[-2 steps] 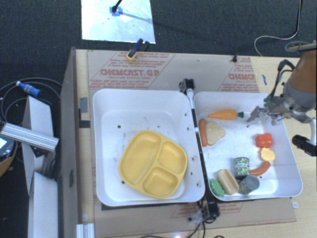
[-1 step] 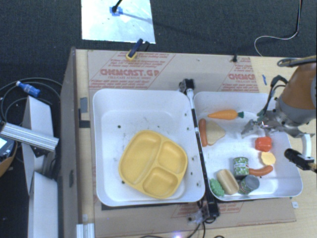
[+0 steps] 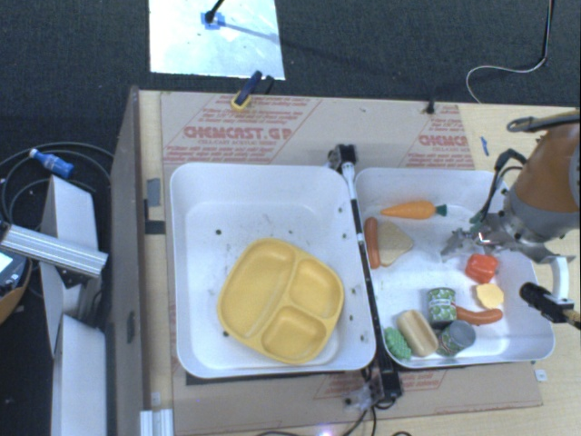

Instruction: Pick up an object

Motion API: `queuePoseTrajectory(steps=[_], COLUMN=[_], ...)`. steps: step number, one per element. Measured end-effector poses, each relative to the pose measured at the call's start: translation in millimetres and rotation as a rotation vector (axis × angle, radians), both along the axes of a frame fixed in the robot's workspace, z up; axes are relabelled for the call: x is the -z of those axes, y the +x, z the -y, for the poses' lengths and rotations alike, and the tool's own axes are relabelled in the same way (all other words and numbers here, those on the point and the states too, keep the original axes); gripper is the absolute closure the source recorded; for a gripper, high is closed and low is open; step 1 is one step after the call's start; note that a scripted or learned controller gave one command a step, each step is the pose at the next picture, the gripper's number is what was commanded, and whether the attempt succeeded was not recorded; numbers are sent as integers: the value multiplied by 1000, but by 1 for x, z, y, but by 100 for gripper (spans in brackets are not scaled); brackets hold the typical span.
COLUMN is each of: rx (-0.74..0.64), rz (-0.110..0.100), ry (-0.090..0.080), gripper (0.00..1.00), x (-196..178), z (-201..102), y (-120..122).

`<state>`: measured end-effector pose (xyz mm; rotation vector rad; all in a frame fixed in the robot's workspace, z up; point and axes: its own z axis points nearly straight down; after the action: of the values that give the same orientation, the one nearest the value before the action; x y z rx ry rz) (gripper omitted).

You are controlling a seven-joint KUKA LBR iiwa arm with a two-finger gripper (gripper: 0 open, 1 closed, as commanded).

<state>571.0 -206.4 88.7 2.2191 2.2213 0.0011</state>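
Floor: dark, coarse carpet around the bench, with a pale square sheet (image 3: 216, 24) lying at 12 o'clock.
Bench top: flat brown cardboard (image 3: 272, 121) printed in red letters, under both bins.
Left bin (image 3: 195, 207): shallow, white, smooth plastic with rounded corners; a few dark specks on its floor.
Tray (image 3: 280, 300): matte yellow, rounded, split into three compartments, lying tilted in the left bin toward 5 o'clock.
Right bin (image 3: 522, 334): same white plastic, holding the toy foods.
Carrot (image 3: 410, 210): orange, tapered, green stub, at the bin's 11 o'clock.
Sausage (image 3: 371, 242): slim, reddish, along the bin's 9 o'clock wall, beside a tan wedge (image 3: 393, 242).
Tomato (image 3: 482, 266): round, red, glossy, just below the gripper.
Cluster at 6 o'clock: green patterned can (image 3: 441, 305), bread roll (image 3: 417, 331), grey cylinder (image 3: 457, 337), yellow piece (image 3: 490, 295), curved orange-red piece (image 3: 478, 315).
Arm (image 3: 549, 175): grey with an orange band, at 3 o'clock.
Gripper (image 3: 472, 234): metallic, low over the bin floor; how far its claw is open cannot be told, and nothing shows between its tips.
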Motion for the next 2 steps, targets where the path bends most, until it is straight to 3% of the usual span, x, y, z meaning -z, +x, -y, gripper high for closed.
queuePoseTrajectory(steps=[1, 2], rx=[0, 0], rz=[0, 3], ry=[0, -1], gripper=[0, 100], x=[4, -7], z=[0, 0], y=[-6, -5])
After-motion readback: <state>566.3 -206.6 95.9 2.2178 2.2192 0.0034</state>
